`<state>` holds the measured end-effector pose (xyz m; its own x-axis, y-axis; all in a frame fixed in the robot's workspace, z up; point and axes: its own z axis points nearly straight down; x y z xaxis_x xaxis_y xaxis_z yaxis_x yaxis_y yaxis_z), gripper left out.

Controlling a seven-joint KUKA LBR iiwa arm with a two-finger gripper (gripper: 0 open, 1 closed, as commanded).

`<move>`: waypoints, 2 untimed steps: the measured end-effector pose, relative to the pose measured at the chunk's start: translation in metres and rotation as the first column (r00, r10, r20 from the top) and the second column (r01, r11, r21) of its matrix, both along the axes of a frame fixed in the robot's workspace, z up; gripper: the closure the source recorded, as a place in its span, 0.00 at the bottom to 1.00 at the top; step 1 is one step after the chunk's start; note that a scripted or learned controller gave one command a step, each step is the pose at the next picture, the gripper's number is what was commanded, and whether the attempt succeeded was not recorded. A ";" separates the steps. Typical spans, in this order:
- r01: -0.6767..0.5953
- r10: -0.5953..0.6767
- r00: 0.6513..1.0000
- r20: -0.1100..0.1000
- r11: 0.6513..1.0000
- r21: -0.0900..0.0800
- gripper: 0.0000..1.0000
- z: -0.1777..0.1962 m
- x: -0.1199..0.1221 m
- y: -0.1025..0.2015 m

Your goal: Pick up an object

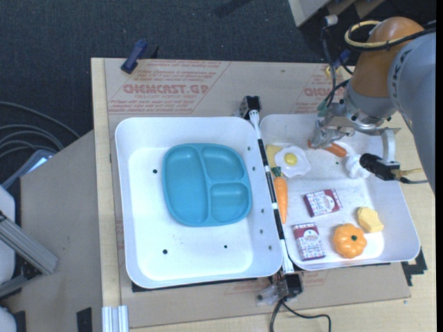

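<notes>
Overhead slanted view of the bench with two white bins side by side. The arm (387, 54), grey with an orange band, reaches into the far part of the right bin (408, 220), and its gripper (325, 138) is lowered close to the bin floor; whether it is apart, together or clamped on anything cannot be told from this view. Just beside the gripper, on its right-hand side in the view, lies a small orange-red piece (337, 150), seemingly touching or nearly touching the tool; this is judged the likeliest target. Nearer the camera and toward the divider from the gripper sits a fried egg toy (291, 160), and beyond that a carrot (280, 196) lies along the bin wall. Further toward the camera from the gripper are two red-and-white cartons (322, 202) (308, 241), an orange pumpkin (349, 241) and a yellow block (370, 219); a white object (355, 165) lies to the gripper's right, past the orange-red piece. Well apart from the gripper, in the left bin (138, 241), rests a blue divided plate (206, 184). The step in hand appears to be the descent or grasp attempt on the small piece; nothing is visibly lifted, so the pick is not yet done. The next move would call for centring the tool over the piece, closing firmly on it, and raising it straight up clear of the egg.
</notes>
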<state>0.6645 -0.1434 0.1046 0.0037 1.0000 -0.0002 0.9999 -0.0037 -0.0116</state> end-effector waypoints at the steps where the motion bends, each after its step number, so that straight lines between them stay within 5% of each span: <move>1: 0.000 0.000 1.000 0.000 1.000 0.000 0.00 0.000 0.000 0.000; 2: 0.000 0.000 1.000 0.003 1.000 -0.001 1.00 0.010 0.001 0.000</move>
<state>0.6651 -0.1434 0.1149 0.0039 1.0000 -0.0007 1.0000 -0.0039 -0.0091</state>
